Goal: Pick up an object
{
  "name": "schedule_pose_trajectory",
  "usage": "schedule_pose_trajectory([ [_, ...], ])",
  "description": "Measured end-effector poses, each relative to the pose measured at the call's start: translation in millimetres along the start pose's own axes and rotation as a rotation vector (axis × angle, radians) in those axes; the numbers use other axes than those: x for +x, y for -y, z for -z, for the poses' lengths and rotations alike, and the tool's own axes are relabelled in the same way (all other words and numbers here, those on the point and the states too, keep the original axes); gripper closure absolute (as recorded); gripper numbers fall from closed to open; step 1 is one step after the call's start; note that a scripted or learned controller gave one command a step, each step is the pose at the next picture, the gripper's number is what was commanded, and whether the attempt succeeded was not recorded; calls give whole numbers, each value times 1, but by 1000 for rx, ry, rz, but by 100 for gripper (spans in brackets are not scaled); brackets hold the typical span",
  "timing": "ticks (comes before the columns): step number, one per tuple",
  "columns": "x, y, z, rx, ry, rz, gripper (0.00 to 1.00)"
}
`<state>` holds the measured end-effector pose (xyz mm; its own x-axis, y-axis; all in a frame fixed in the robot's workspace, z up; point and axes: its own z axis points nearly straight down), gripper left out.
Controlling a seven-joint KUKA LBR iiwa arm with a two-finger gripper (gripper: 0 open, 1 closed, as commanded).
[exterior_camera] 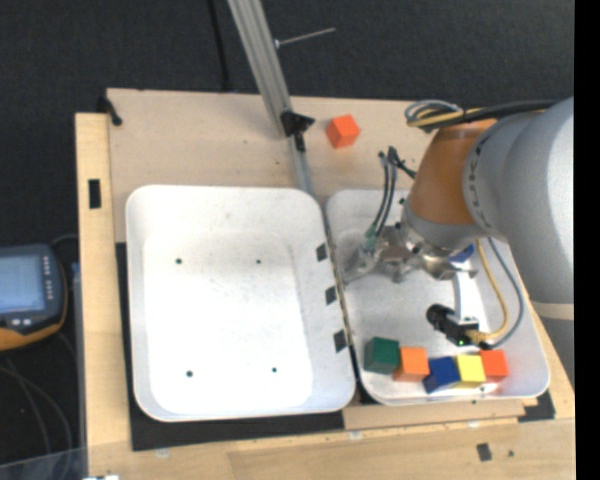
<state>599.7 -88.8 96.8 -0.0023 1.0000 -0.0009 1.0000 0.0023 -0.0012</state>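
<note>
Small coloured cubes, green (383, 354), orange (414, 361), blue (442, 372), yellow (471, 368) and another orange (494, 364), line the right white bin's (358, 213) near edge (a lone orange cube (343, 131) sits on the wooden surface (195, 138)); the end effector (385, 256) hangs above, grip unreadable.

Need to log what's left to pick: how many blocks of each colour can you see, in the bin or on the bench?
Orange: 3, two in the right bin, one on the bench
Green: 1
Blue: 1
Yellow: 1
Total: 6 blocks
</note>
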Motion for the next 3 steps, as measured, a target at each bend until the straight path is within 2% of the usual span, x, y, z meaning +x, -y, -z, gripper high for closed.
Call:
schedule_pose_trajectory([
  [1, 26, 6, 105, -11, 0, 3, 0],
  [2, -46, -26, 310, -12, 4, -4, 0],
  [3, -101, -6, 177, 6, 1, -7, 0],
])
